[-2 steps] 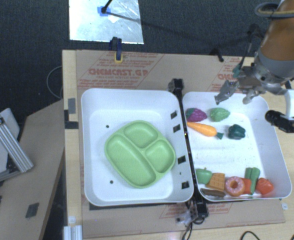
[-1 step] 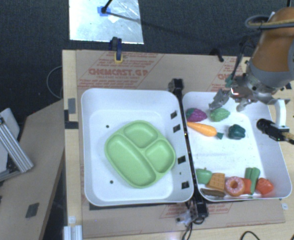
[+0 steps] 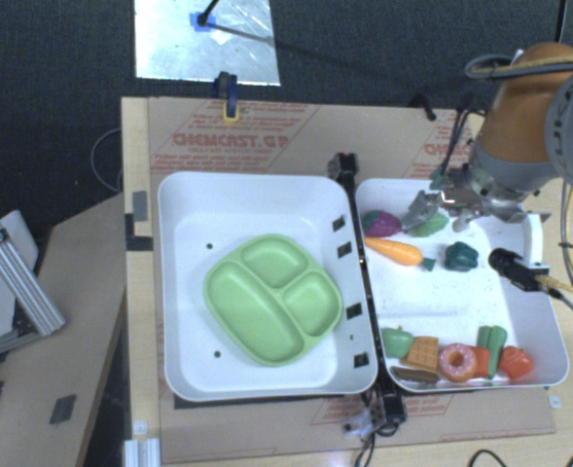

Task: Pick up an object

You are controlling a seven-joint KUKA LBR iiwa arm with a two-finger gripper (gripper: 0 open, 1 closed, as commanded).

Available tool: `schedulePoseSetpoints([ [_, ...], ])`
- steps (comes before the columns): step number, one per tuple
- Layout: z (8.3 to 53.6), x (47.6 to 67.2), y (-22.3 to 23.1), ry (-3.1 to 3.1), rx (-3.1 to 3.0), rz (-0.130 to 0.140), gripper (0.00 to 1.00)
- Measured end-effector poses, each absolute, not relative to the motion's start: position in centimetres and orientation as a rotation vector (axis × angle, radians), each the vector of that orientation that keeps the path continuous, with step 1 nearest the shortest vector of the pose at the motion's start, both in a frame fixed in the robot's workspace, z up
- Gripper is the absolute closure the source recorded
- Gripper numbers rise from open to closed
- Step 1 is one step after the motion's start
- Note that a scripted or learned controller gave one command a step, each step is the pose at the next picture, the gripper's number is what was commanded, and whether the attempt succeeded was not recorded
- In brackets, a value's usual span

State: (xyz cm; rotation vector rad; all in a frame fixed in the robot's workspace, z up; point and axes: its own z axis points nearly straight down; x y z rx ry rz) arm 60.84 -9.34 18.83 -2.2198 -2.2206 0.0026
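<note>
Near edge, right bin (image 3: 534,305), 6 o'clock: toy foods banked against the wall — green piece (image 3: 397,341), waffle (image 3: 423,352), pink donut (image 3: 457,361), green pepper (image 3: 491,339), tomato (image 3: 516,362).

Left bin (image 3: 184,261): green divided plate (image 3: 272,299), centred, lying flat.

Right bin, mid: carrot (image 3: 394,251), dark green piece (image 3: 460,256).

Right bin, 12 o'clock: purple vegetable (image 3: 382,224), pale green item (image 3: 428,226). Gripper (image 3: 444,210) hangs over that item, likely the pick; finger state cannot be told.
</note>
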Motion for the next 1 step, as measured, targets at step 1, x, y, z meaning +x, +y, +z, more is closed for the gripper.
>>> schedulePoseSetpoints([
  [1,14.26,61.44,-8.79,-2.224,-2.216,0.002,0.00],
])
